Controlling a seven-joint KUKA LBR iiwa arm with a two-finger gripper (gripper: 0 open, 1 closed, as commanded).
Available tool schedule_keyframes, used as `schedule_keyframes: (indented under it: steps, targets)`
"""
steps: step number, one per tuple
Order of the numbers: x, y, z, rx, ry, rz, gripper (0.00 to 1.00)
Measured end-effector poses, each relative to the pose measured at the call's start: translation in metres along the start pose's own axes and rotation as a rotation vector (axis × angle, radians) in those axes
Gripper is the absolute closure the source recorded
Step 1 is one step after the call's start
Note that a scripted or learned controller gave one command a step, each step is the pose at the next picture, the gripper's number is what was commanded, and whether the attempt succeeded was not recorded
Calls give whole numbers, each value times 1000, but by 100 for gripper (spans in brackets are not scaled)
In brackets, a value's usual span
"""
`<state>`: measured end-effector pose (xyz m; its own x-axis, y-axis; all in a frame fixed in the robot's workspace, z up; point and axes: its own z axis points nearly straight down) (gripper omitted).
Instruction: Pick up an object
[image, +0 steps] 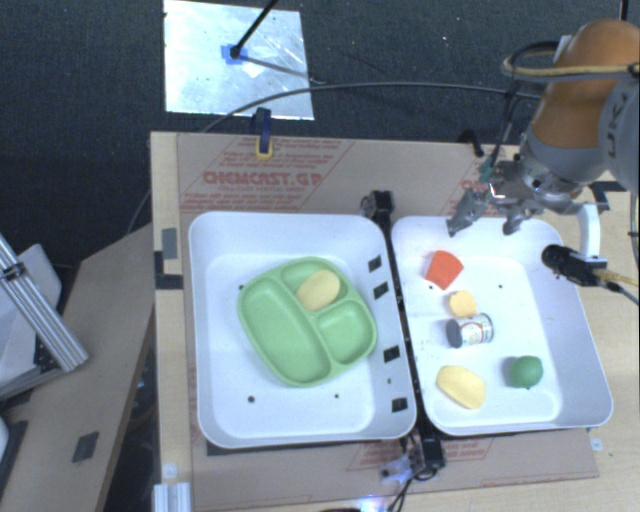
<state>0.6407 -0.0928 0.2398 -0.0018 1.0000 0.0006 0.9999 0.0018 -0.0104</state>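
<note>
Gripper (487, 218) poised over far rim of right bin (580, 330), fingers spread apart, nothing between them. Orange block (443, 268) lying just below, inside that bin, untouched.

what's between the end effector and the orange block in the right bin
Nothing visible. The end effector hangs over the right bin's far edge, and the orange block lies just below and left of it in the view, with bare bin floor between them.
</note>
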Motion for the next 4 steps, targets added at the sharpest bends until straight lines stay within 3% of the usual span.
schedule_keyframes:
  steps: [1, 3, 4]
  targets:
    - [0, 2, -7, -12, -1, -2, 0]
    - [10, -8, 82, -8, 0, 1, 0]
    - [11, 2, 130, -8, 0, -3, 0]
